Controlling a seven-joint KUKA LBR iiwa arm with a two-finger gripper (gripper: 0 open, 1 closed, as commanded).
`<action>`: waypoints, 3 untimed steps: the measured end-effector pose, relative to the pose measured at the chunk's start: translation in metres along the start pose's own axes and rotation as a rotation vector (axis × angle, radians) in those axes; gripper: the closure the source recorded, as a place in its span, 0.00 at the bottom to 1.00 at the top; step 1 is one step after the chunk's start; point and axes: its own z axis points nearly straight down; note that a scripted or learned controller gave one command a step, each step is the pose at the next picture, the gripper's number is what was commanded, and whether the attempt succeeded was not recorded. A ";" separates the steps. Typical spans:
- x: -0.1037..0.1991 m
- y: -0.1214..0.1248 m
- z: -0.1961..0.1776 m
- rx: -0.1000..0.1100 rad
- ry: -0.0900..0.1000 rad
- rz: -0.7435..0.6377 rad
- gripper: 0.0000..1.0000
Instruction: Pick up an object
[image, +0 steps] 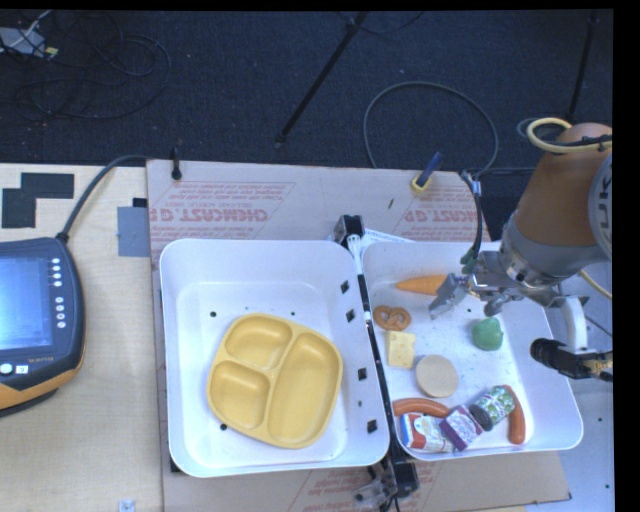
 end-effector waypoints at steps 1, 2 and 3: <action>-0.002 -0.066 0.065 0.010 0.002 0.002 0.00; 0.016 -0.080 0.114 -0.003 0.000 0.006 0.00; -0.071 -0.005 0.057 -0.011 -0.007 0.002 0.00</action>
